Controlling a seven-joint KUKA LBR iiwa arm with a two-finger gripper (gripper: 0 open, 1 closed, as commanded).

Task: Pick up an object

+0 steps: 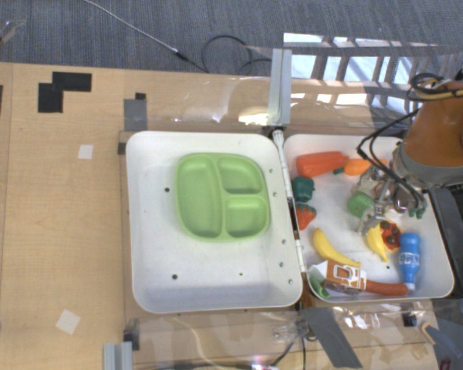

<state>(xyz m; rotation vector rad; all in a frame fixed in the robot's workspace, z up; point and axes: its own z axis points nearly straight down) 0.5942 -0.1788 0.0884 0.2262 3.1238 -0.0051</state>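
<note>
Front edge: grey metal clamps and brackets (324, 338) lay along the bench's near rim, closest to the lens.
Left bin: shallow white plastic bin (150, 276) held one pale green plastic plate with three compartments (222, 196), lying flat near its middle; nothing sat on the plate.
Right bin: shallow white plastic bin (441, 284) was crowded. From its left side: a small dark green and orange toy vegetable (302, 199), a long orange-red toy carrot (321, 163) at the back, a yellow toy banana (330, 249), a white and orange packet (344, 275) over a long red toy sausage (382, 288) at the front, a green round toy (360, 203), a yellow toy with red spots (382, 237) and a blue plastic bottle with a white cap (408, 259).
Arm: grey and orange KUKA arm (440, 133) hung over the right bin's back right part.
Claw: metal two-finger gripper (380, 206) sat low among the toys, just beside the green round toy and above the yellow spotted one; how far apart its fingers stood could not be told, nor whether anything lay between them.
Task's thing: likely the green round toy or the yellow spotted toy, both right at the claw.
Doing it well: judged from the crowding, the claw should settle on one toy, close fully, then lift straight up clear of its neighbours.
</note>
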